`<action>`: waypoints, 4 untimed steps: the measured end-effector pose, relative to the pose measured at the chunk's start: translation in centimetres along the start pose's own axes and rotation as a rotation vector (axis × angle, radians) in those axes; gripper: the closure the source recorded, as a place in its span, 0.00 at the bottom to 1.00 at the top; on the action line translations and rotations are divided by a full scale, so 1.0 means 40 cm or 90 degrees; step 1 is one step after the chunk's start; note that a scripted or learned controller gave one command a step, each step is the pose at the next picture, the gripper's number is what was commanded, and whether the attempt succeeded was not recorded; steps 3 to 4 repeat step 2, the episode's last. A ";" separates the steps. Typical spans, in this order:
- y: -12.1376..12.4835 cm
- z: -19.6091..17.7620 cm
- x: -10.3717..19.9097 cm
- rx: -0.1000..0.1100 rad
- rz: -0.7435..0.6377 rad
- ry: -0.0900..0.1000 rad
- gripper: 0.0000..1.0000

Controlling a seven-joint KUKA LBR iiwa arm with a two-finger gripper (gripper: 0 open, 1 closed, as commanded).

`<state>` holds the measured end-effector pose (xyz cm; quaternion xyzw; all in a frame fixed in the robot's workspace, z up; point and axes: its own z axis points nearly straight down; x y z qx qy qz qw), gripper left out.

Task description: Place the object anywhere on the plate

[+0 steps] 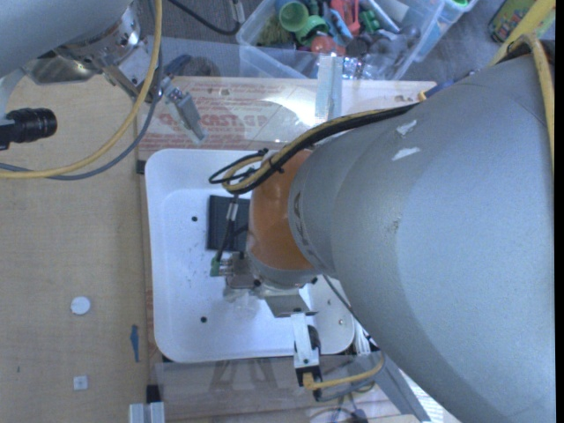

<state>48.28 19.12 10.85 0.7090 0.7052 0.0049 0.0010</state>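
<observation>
In the camera view, the big grey arm (441, 236) is closest to us and covers most of the right side of the frame. It has an orange band (269, 223) near its end. A black box (222, 223) is stuck on just left of the band.

Below the band, near the middle of the frame, is the claw (240, 287). It points down into a white bin (167, 192) and is low, close to the bin floor. I cannot tell if the claw is open or closed, because the arm hides it from above.

I cannot see the object for sure. It may be under the claw or under the arm. The bin floor left of the claw has just 2 tiny dark dots (204, 319).

At the lower right of the bin, a round white edge (339, 329) peeks out from under the arm. I think this is the plate, but most of it is hidden.

A clear box of toys (352, 16) sits at the top of the frame, well away from the bin.

I think the arm is at the grab step, reaching down for the object. Next it needs to lift up, check it really has the object, move toward the lower right, and let go over the plate.
</observation>
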 end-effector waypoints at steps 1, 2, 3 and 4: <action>0.000 0.000 0.000 0.000 0.000 0.000 0.00; 0.000 0.000 0.000 0.000 0.000 0.000 0.00; 0.000 0.000 0.000 0.000 0.000 0.000 0.00; 0.000 0.000 0.000 0.000 0.000 0.000 0.00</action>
